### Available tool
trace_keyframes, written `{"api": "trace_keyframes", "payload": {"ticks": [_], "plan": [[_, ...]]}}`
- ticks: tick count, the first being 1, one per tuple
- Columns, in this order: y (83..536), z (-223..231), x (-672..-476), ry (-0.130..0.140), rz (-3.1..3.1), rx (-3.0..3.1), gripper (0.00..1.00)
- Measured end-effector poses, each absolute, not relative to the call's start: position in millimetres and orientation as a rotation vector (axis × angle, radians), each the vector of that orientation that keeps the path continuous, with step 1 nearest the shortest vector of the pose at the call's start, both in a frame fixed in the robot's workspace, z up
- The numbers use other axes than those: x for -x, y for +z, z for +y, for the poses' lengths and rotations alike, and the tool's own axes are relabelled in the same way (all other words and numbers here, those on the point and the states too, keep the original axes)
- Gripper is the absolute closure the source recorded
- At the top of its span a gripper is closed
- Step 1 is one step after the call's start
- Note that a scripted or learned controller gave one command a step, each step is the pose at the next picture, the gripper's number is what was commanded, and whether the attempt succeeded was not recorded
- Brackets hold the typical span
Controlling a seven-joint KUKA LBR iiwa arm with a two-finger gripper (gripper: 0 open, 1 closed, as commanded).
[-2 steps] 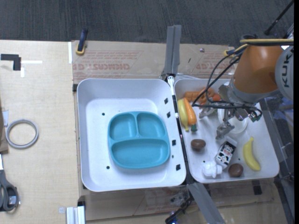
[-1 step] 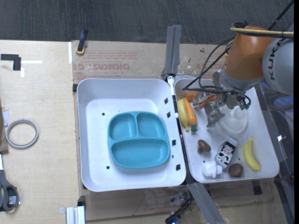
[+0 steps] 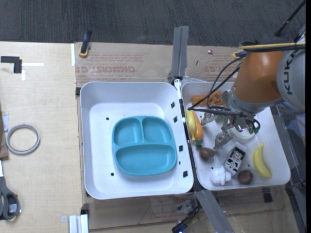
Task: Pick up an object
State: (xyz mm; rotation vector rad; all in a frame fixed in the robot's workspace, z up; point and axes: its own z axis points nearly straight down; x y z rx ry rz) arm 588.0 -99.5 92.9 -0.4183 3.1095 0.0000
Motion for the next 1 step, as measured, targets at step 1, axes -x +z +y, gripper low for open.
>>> {"api": "trace_keyframes", "payload": {"ticks": [1], "plan": [[91.9, -142.9, -512.4, 0.001, 3.133, 0.212, 0.0]]}}
